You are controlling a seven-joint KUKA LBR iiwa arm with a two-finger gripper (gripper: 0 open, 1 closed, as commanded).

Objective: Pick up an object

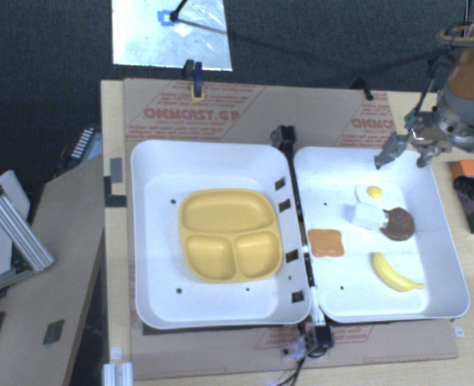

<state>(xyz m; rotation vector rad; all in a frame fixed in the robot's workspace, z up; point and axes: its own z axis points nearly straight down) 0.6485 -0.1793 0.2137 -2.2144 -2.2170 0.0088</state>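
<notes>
The gripper [404,153] is hanging over the far right corner of the right bin [454,296], its two fingers spread apart with nothing between them. Below and nearer, the toy foods are lying loose on the bin floor: a fried egg [373,192] is sitting farthest, a white block [366,215] is touching its near side, and a brown round patty [398,224] is resting just right of the block. A toast slice [326,243] is lying to the left by the divider, and a banana [394,273] is lying nearest. In the left bin [153,296], a yellow divided plate [229,233] is sitting in the middle.
</notes>
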